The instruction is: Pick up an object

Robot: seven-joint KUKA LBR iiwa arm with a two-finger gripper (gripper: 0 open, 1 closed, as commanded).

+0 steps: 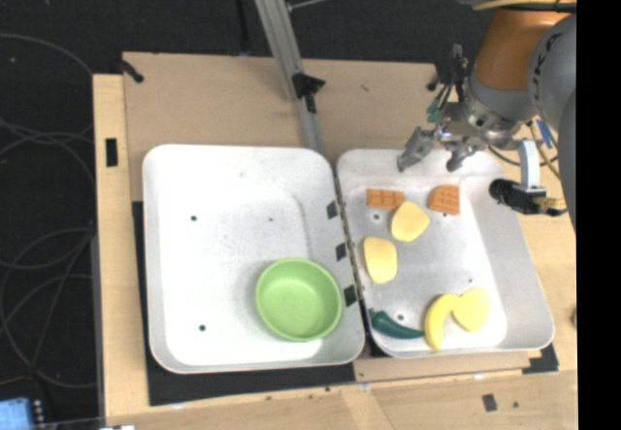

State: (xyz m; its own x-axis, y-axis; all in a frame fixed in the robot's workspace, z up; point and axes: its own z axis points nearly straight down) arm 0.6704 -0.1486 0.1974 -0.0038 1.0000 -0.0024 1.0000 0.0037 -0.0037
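The gripper [431, 153] hangs spread and unladen over the right bin's [505, 253] far edge, near a flat orange waffle [444, 199].

Spread-fingered pincer [432, 157] over right bin's [505, 253] far edge, above two orange blocks [385, 198]; green bowl [299, 298] in left bin [194, 185].

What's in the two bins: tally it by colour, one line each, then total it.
Yellow, soft rounded pieces: 4
Orange, flat square waffle-like pieces: 2
Green, round plastic bowl: 1
Dark teal, small curved piece: 1
Total: 8
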